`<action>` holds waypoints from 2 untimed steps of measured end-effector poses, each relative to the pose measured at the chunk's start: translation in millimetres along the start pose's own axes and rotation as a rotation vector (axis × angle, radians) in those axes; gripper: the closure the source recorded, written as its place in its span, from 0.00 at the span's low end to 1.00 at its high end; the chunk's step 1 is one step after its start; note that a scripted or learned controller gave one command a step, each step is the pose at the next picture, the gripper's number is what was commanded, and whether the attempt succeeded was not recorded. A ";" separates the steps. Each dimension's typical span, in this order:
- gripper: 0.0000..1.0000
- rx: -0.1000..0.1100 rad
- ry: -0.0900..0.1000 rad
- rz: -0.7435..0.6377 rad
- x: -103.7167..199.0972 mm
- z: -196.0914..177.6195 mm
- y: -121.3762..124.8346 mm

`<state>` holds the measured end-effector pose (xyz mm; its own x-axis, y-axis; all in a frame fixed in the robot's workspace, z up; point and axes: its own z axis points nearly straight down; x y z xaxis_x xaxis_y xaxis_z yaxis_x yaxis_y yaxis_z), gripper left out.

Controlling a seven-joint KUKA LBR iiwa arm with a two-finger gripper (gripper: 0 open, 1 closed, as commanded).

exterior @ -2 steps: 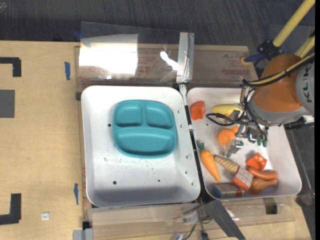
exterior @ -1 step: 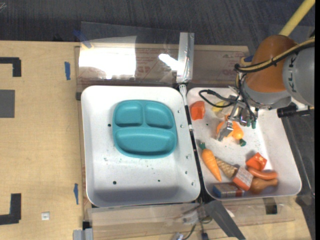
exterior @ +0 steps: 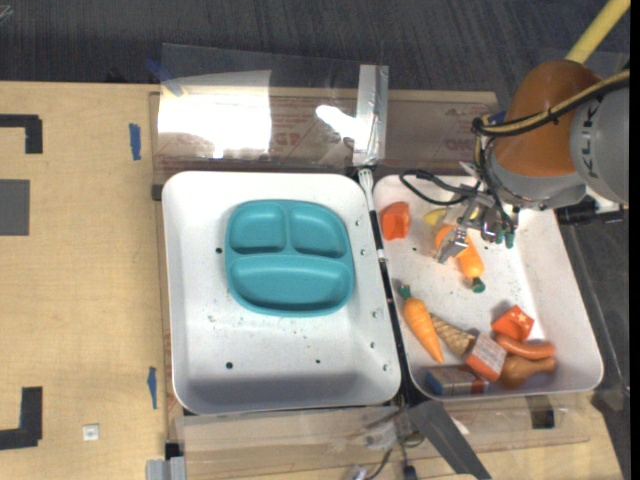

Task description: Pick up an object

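Sideways, left bin [exterior: 190, 268] holds a teal tray [exterior: 290, 256]; right bin [exterior: 560, 298] holds toy food; claw [exterior: 462, 238] state unclear.

The arm [exterior: 560, 128] is cut off by the right edge. The gripper [exterior: 462, 240] is too small and cluttered with cables to read its fingers. Near it, a yellow piece [exterior: 436, 218] is partly hidden. The toys [exterior: 505, 353] piled below the gripper overlap, blurring their outlines.
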<state>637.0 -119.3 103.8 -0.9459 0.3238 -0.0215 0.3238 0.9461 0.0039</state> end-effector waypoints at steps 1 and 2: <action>1.00 -0.004 0.007 0.037 17.5 -87.9 90.2; 1.00 0.000 0.007 0.191 8.8 -173.6 107.2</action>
<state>659.7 -14.5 277.6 -0.8673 0.4976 -0.0131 0.4975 0.8674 0.0075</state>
